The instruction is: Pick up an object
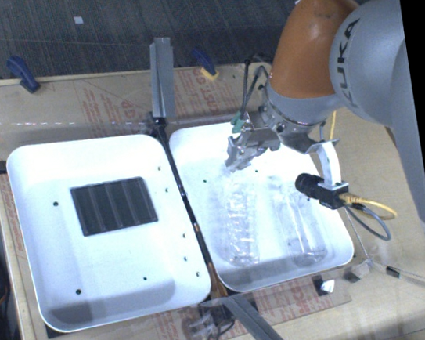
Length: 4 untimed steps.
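Two clear plastic bottles lie in the right bin (201, 198): one (238, 227) left of centre, the other (300, 227) nearer the right wall. Both are hard to make out against the white floor. My gripper (240, 153) hangs over the upper part of the right bin, above and just beyond the top end of the left bottle. Nothing shows between its tips. A dark grey ribbed rectangular block (114, 205) lies flat in the left bin (43, 254).
The arm and its orange band (311, 32) cover the right bin's far right corner. A black cable fitting (318, 189) with a yellow cable juts over the right rim. A metal divider bar (161, 78) and blue clamps (24, 74) sit beyond the bins.
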Motion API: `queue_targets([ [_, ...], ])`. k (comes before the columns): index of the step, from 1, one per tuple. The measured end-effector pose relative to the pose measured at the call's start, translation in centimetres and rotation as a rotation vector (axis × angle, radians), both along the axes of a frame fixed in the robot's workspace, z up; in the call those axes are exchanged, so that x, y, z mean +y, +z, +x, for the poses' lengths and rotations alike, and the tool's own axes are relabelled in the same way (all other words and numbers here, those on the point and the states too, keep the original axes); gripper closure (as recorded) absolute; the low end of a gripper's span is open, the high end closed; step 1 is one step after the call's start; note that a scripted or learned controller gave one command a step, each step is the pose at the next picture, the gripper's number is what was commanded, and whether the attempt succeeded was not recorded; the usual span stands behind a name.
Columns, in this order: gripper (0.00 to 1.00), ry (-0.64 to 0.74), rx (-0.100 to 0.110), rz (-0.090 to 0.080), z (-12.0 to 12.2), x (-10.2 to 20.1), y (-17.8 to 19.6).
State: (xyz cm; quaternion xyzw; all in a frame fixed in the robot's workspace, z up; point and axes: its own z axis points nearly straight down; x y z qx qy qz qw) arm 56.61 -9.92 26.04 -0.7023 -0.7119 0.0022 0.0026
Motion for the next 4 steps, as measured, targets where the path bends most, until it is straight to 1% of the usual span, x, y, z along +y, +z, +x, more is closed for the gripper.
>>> queue_targets([
  [1, 0.00, 0.000, 0.000, -0.001, 0.0, 0.0, 0.0],
  [2, 0.00, -0.119, -0.003, -0.001, -4.1, -4.3, -4.8],
  [3, 0.00, 0.042, -0.023, -0.006, 0.3, -4.5, -14.7],
  [4, 0.00, 0.229, -0.010, -0.001, 2.8, -4.3, -15.7],
])
